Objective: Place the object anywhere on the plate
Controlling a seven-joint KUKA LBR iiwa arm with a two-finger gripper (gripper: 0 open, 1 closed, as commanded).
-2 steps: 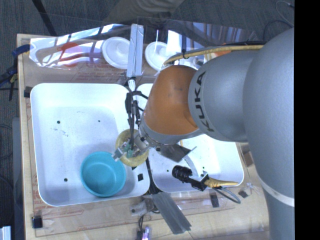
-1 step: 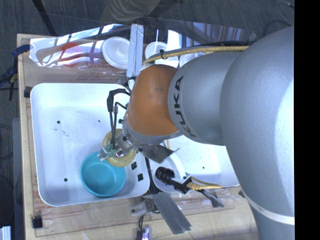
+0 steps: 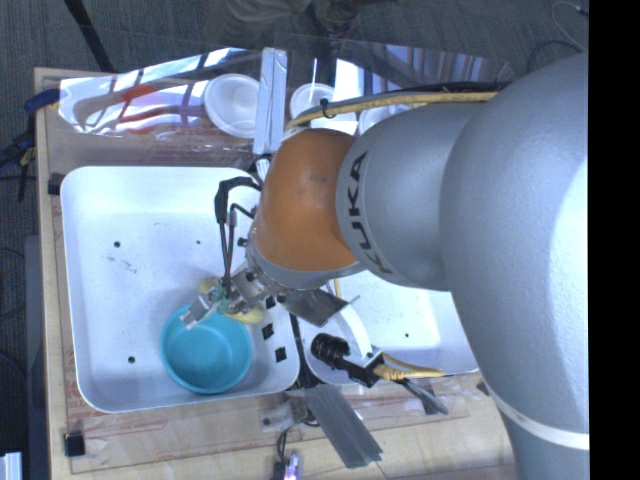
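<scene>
Camera view shows my hand (image 3: pixel 222 303) lowered over the rim of the blue plate (image 3: pixel 207 353) in the left bin (image 3: pixel 100 268), apparently to set down a small yellowish object (image 3: pixel 243 314), though I cannot tell whether it is gripped.

The arm (image 3: pixel 470 168) is covering most of the right bin (image 3: pixel 440 348) from you, and its own bulk is running off the top and bottom edges. The pincer (image 3: pixel 228 303) is sitting half under the orange wrist band (image 3: pixel 300 203), so its fingers are too cluttered to read. The small yellowish object (image 3: pixel 240 313) beside the blue bowl (image 3: pixel 207 353) is too small for you to identify.
</scene>
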